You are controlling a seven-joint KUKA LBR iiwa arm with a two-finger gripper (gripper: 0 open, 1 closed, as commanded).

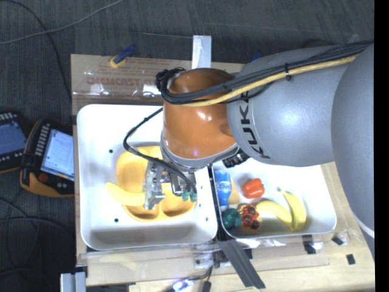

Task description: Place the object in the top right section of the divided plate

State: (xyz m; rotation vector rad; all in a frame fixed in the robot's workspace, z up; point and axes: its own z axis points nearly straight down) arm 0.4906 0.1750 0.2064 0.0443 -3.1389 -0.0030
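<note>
You see two white bins, the left one bearing a yellow divided plate with a yellow banana on it. In the right bin lie two more yellow bananas, an orange-red pepper, a blue bottle and a dark green item. The grey arm wears an orange band.

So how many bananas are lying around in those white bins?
3. One banana lies on the yellow plate in the left bin; two bananas lie together in the right bin. The arm may hide more.
</note>
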